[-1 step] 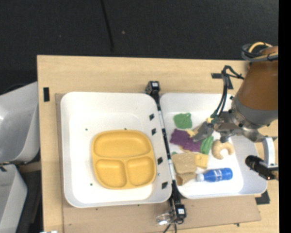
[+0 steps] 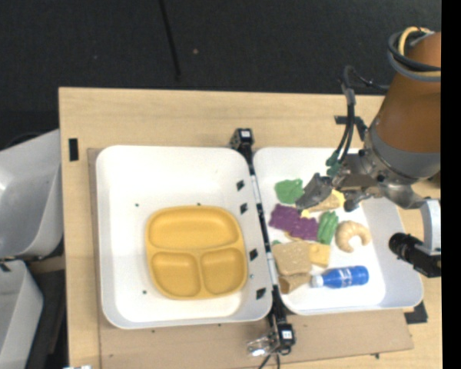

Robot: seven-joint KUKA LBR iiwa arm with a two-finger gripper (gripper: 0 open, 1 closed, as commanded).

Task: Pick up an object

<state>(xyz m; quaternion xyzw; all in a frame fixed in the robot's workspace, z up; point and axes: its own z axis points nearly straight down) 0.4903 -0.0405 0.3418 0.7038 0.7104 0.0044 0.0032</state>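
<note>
The right bin [image 2: 399, 294] holds a pile of toy food. A green leafy piece [image 2: 289, 189] lies at the top left of the pile, with purple grapes [image 2: 293, 221] below it. Beside the grapes are a green pickle [image 2: 327, 226] and a tan croissant [image 2: 352, 235]. Lower down are a slice of toast [image 2: 292, 258], a yellow cheese square [image 2: 320, 254] and a blue bottle [image 2: 343, 277] lying on its side. My gripper [image 2: 326, 197] hangs low over the top of the pile, right above a small yellow piece [image 2: 330, 203] that it partly hides.
The left bin [image 2: 123, 183] holds a yellow divided plate [image 2: 196, 250] at its middle. A clip-lined ridge [image 2: 256, 214] separates the two bins. The grey arm with its orange band [image 2: 411, 121] reaches in from the upper right, over the right bin's far corner.
</note>
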